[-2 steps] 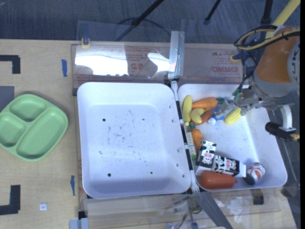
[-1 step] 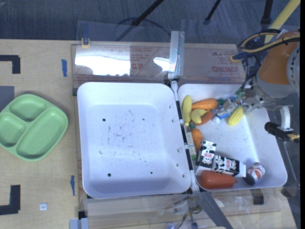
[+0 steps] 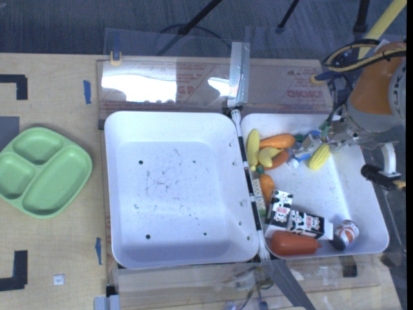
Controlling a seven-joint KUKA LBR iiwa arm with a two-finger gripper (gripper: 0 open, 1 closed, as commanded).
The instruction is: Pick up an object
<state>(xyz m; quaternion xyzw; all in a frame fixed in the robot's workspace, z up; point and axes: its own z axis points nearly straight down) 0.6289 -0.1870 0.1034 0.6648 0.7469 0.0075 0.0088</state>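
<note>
The jaws [image 3: 333, 136] are poised over the yellow plastic corn cob [image 3: 319, 156] in the right-hand shallow white bin [image 3: 361, 202], their opening indiscernible; a centred, vertical descent is advised.

Green three-compartment plate [image 3: 44, 171] on wooden bench [image 3: 48, 76], left of bins. Blue tape marks [image 3: 86, 91]; black tripod legs, probably, [image 3: 213, 5] behind.

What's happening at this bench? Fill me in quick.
A robot arm reaches in from the right over the right bin, with its gripper down near a yellow corn cob at the far end. The toys crowd that bin: a banana, carrots, a black-and-white carton. The left bin and green divided plate sit apart.
</note>
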